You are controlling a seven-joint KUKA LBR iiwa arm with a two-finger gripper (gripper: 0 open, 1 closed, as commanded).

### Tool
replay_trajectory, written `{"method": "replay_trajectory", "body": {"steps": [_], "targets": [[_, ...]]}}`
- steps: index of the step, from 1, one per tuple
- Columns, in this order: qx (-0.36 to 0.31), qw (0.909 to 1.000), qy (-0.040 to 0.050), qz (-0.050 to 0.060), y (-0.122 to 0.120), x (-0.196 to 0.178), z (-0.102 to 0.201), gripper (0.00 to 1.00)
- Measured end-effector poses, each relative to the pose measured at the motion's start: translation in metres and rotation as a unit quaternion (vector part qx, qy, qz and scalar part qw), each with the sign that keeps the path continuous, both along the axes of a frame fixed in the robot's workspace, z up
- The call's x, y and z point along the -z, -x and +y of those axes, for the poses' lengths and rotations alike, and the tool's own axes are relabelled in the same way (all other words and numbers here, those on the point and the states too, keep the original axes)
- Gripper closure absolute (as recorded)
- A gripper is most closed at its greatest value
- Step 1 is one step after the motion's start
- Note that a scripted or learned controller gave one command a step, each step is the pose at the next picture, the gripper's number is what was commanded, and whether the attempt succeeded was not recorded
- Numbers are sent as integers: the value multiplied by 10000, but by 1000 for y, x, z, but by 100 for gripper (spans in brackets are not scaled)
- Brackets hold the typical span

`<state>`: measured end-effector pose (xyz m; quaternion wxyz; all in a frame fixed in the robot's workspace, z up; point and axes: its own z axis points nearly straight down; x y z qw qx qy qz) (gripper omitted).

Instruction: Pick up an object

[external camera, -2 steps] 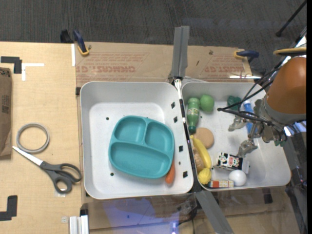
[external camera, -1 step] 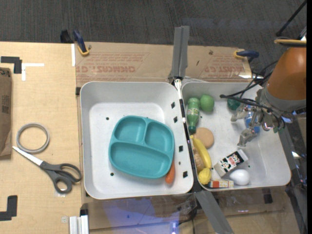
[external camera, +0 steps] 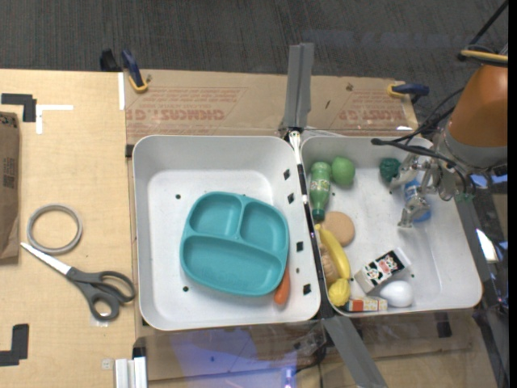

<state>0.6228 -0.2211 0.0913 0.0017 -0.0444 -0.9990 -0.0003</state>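
Note:
My gripper (external camera: 414, 202) hangs over the upper right part of the right bin (external camera: 452, 293), under the orange-banded wrist (external camera: 483, 107). A small teal object (external camera: 390, 168) lies just to its left. Something blue shows at the gripper, but I cannot tell what it is. Along the bin's left side are a green bottle (external camera: 320, 186), a green round fruit (external camera: 343, 170), a brown round item (external camera: 339, 227) and a banana (external camera: 337, 253). Near the front lie a black-and-white carton (external camera: 381, 269) and a white egg shape (external camera: 396, 293).
The left bin (external camera: 153, 217) holds a teal divided plate (external camera: 236, 243) and an orange carrot (external camera: 281, 288) by its right wall. Scissors (external camera: 89, 281) and a tape roll (external camera: 54, 227) lie on the bench at the left. Cardboard (external camera: 210, 107) lies behind the bins.

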Motion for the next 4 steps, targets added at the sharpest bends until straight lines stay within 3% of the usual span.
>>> {"method": "replay_trajectory", "body": {"steps": [1, 2, 3, 4], "targets": [[-218, 9998, 8, -39, 5, -2, 0, 0], [142, 9999, 4, -37, 62, -1, 0, 0], [884, 9961, 5, -27, 99, -1, 47, 0], [373, 9993, 8, -39, 35, -1, 24, 0]]}}
